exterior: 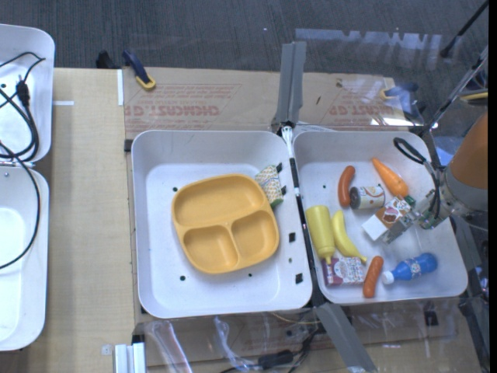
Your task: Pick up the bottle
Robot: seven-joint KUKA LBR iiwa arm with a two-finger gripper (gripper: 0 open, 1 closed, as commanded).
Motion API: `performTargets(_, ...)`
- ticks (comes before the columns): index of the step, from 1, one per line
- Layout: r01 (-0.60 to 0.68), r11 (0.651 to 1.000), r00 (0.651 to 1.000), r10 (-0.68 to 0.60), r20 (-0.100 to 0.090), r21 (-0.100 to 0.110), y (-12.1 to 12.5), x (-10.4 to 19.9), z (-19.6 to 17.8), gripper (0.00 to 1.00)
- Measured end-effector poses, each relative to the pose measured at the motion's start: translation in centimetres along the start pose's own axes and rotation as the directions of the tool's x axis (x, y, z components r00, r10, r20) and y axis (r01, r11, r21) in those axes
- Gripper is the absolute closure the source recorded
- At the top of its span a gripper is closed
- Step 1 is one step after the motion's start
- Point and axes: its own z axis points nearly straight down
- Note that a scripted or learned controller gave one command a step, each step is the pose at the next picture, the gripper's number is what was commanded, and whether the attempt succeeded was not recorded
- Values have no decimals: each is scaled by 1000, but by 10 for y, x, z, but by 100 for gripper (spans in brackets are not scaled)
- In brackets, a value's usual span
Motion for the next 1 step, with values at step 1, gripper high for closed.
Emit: performTargets(1, -137, 991, 991, 137, -6, 1, -38, 16, 9, 0)
